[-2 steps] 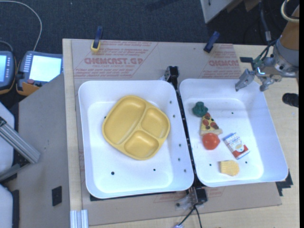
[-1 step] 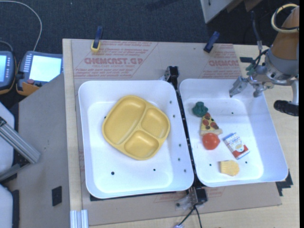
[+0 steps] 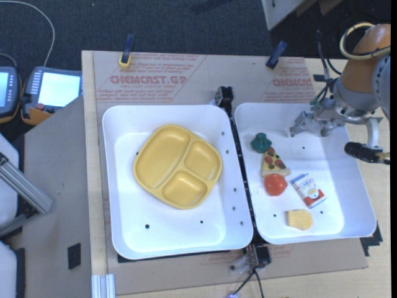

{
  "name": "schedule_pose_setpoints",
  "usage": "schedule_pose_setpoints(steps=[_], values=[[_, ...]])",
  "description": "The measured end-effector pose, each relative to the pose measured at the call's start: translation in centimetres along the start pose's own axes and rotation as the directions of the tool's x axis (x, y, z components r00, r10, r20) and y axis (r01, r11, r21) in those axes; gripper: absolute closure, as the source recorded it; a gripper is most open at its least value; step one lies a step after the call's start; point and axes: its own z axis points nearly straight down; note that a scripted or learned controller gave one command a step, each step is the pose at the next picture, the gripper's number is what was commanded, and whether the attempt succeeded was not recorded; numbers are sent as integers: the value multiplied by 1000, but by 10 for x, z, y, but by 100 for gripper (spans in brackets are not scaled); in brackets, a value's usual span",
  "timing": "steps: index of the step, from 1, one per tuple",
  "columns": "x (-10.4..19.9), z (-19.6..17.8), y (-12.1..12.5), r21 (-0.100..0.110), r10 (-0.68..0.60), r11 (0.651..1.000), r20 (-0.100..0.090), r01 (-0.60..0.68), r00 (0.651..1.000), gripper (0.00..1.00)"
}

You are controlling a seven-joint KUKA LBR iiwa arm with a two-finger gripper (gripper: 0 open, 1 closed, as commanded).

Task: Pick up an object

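The right bin (image 3: 347, 166) holds several small objects. A green leafy piece (image 3: 261, 143) lies near its left wall, with a pizza slice (image 3: 273, 162) just below it and a red tomato (image 3: 275, 184) below that. A small white, red and blue box (image 3: 308, 190) lies to the tomato's right. A yellow cracker (image 3: 299, 219) sits near the front. My gripper (image 3: 311, 128) hangs over the bin's far part, up and to the right of the green piece. It is open, with nothing between its fingers.
The left bin (image 3: 124, 216) holds a yellow divided plate (image 3: 178, 165). A black clamp (image 3: 224, 95) sits at the far end of the seam between the bins. A cardboard sheet (image 3: 155, 73) lies under both bins. The arm crosses the right bin's far right corner.
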Motion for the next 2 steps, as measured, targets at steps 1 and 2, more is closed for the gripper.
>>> schedule_pose_setpoints(steps=[1, 2], values=[[0, -14, 1, -6, -1, 1000, 3, 1, 1000, 100], [8, -67, -3, -9, 1, 1000, 4, 0, 1000, 100]])
